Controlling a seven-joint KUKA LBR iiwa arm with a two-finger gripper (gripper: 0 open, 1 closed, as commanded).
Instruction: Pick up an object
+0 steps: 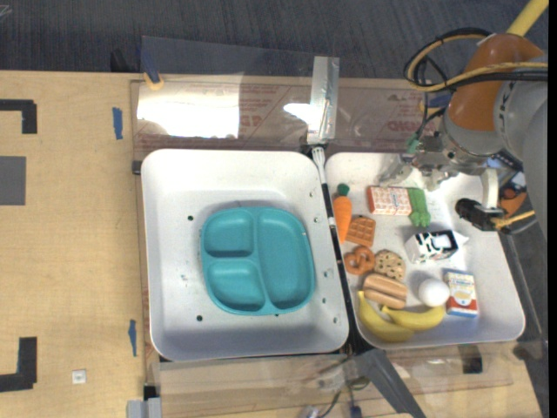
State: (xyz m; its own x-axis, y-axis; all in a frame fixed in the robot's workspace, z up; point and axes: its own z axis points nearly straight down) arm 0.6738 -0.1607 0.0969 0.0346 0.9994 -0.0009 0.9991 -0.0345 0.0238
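My hand (424,165) hovers over the far edge of the right bin (509,316); whether it is released or clenched I cannot tell. The nearest pick is the green piece (419,205), lying just beside the pink-and-white box (389,200). I judge it light, stiff and smooth plastic, best pinched across its narrow width. The banana (399,319) looks slippery and curved, the egg (432,292) likely to roll. Count: one carrot (343,212), one waffle (361,231), one pretzel (358,259), one cookie (388,265), one hot dog (385,289), two small cartons (461,291). The left bin (165,190) holds one teal tray (258,259).
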